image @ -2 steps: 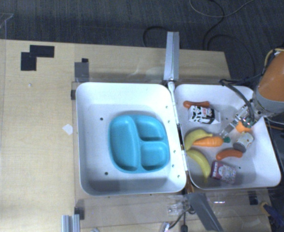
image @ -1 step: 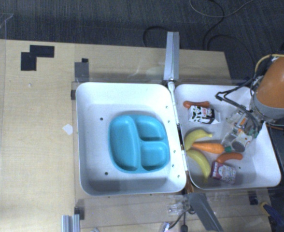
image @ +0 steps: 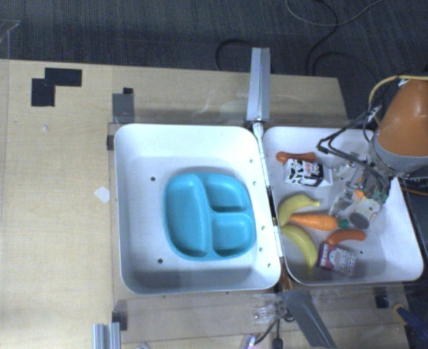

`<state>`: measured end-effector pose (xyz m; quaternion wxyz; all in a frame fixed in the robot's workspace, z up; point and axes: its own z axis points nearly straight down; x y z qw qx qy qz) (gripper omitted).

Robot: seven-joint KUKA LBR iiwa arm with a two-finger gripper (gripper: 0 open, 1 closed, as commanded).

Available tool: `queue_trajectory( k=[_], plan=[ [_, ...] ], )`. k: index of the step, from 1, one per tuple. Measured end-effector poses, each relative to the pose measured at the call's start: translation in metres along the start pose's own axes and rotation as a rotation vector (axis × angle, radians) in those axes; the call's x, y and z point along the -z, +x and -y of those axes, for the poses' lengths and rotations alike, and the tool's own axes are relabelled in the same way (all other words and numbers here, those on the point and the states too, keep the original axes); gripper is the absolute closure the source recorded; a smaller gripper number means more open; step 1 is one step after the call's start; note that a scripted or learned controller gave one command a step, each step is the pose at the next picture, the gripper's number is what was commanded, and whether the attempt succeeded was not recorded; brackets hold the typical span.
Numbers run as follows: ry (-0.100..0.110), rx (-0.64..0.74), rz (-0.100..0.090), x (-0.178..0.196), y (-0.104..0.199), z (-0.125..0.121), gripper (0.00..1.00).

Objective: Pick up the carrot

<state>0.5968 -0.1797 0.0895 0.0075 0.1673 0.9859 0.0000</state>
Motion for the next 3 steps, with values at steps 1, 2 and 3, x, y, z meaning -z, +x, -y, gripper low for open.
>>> queue_trajectory(
  k=[1,2,3],
  plan=[
    [-0.001,0.305,-0.004,0.037,0.018,0.006,0.0],
    [-0.004,0.56,-0.002,0.0,0.021,-0.071,0.0],
    [-0.005,0.556,0.007,0.013,0.019,-0.072,1.0]
  ],
)
